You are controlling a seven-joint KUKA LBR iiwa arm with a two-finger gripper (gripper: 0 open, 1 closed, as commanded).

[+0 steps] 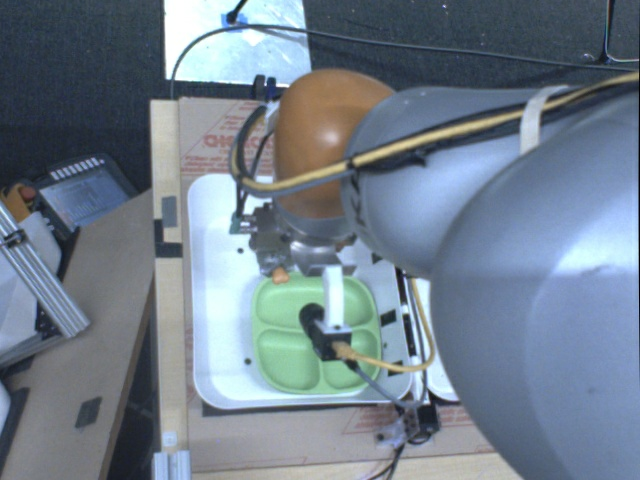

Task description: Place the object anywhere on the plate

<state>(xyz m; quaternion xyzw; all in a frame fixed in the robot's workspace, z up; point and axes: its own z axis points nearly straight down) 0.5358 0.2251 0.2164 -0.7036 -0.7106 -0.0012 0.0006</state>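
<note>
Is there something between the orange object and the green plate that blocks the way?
Nothing visible does. The orange object lies in the bin right by the plate's far corner, with no thing between them. The arm above hides part of the plate.

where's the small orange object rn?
Camera view: the small orange object sits at the upper-left corner of the green divided plastic plate, in the left white bin; whether it's on the rim or just off it isn't clear.

Light: even, fairly bright.
Glare: on the shiny sheet [200, 28] past the surface's far edge.
Blur: grey arm [520, 228], soft, near the lens.
Shadow: faint, on the white bin [215, 268].
</note>
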